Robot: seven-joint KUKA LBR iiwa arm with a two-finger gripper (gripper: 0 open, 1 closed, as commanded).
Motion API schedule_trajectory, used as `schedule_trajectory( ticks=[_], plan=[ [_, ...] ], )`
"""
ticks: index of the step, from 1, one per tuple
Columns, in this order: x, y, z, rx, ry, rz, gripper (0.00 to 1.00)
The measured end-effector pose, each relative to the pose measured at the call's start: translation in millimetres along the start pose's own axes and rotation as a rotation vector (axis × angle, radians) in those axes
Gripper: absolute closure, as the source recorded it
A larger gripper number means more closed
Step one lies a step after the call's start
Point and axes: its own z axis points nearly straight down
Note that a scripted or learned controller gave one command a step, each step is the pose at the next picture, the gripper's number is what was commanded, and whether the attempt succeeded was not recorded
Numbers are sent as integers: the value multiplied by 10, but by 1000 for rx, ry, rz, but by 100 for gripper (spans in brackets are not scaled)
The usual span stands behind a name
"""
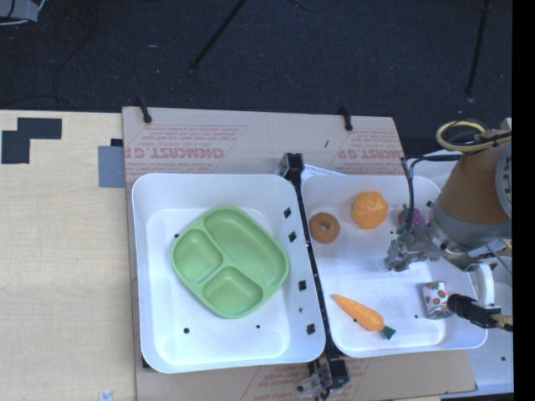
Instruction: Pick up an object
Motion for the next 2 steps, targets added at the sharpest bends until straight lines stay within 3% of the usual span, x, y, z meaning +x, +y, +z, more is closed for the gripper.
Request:
schedule_trajectory(
  ticks=[2],
  plan=[
    [49,-2,-1094,-9,-3,-7,100]
  ],
)
